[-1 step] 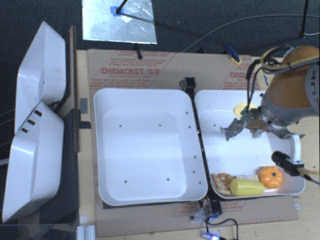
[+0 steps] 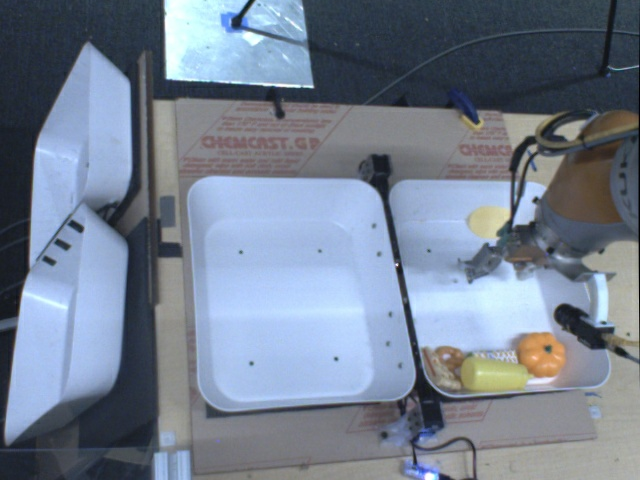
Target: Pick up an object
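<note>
dark carpet floor round a bench covered w/ printed cardboard (image 2: 300, 133), a shiny metal sheet (image 2: 238, 28) lying on the floor at the top, and spare white tubs (image 2: 75, 248) stacked at the left. on the cardboard sit two shallow white bins side by side. left bin (image 2: 290, 193) has nothing loose in it that i can make out. right bin (image 2: 440, 203) holds the lot: a pale yellow disc (image 2: 486, 219) near its back wall, and along the front edge a browny-orange lump (image 2: 444, 363), a yellow-green oblong piece (image 2: 492, 374) and a small orange pumpkin-like piece (image 2: 541, 353), bunched close, touching or nearly so.

the arm comes in from the right, and the gripper (image 2: 487, 262) hangs over the middle of the right bin, fingers pointing toward the left. whether they're apart or together i can't tell at this res; nothing visibly between them.

likely target, judging by reach: the disc just behind the gripper, or the front cluster, which is well apart from it.

risks: the disc looks flat, so fingers could skate over it or jam on the bin floor. the front trio is crowded against the wall, so a finger may land on a neighbour, shove things, or hit the rim. pumpkin piece is rounded, could squirt out.

orientation: the oblong piece lies w/ its long axis running left-right along the front wall, so the jaws would want to close across it front-to-back. disc and pumpkin piece have no clear long axis.
</note>
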Action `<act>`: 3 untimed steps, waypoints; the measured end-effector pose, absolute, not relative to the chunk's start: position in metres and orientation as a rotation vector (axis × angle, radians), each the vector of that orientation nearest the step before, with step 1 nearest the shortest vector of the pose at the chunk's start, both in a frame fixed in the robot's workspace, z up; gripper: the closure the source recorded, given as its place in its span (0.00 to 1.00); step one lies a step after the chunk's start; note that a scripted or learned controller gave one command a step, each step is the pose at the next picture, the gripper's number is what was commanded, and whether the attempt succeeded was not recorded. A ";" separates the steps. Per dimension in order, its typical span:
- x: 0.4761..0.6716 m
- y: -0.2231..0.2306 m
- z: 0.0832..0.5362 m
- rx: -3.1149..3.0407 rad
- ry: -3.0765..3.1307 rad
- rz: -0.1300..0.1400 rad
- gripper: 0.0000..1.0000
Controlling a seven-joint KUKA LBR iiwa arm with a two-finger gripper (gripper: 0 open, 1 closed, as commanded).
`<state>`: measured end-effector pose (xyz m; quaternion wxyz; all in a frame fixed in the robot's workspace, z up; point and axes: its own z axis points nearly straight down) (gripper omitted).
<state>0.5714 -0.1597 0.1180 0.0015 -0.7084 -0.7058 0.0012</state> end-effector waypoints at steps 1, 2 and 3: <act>0.590 -0.175 0.083 -2.221 -2.220 0.001 0.00; 0.630 -0.196 0.085 -2.222 -2.223 -0.001 0.00; 0.658 -0.183 0.085 -2.221 -2.225 -0.002 0.00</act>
